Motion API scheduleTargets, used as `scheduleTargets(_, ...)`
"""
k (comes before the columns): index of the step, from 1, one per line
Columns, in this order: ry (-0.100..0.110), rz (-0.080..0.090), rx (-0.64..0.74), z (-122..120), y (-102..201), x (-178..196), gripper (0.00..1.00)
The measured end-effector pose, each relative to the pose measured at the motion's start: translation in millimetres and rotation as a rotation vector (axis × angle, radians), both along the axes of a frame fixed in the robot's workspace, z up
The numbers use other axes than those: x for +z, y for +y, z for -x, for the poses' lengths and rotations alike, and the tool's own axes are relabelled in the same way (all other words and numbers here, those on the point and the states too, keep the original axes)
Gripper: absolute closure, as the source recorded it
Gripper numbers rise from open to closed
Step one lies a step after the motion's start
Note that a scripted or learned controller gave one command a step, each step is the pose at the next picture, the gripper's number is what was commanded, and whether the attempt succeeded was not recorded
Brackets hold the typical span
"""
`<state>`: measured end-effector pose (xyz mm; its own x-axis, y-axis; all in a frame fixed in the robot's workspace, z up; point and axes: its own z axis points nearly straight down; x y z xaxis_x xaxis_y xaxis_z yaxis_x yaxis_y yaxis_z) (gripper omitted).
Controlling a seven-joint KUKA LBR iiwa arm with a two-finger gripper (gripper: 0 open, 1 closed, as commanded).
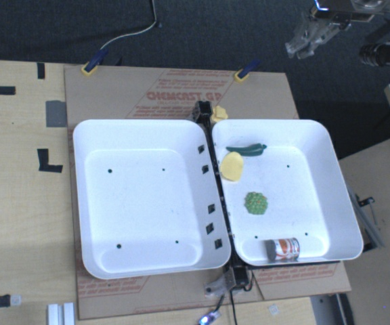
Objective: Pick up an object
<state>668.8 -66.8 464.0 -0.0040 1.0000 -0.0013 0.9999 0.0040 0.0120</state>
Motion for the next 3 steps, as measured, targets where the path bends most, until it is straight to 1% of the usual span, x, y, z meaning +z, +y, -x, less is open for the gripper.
scheduleTargets(1,0.003,0.001,-0.003,1,-16,76,1.0)
scheduleTargets(2,0.015,-0.003,-0.001,84,11,71,1.0)
scheduleTargets(3,0.017,-0.003,0.001,155,58,37,1.0)
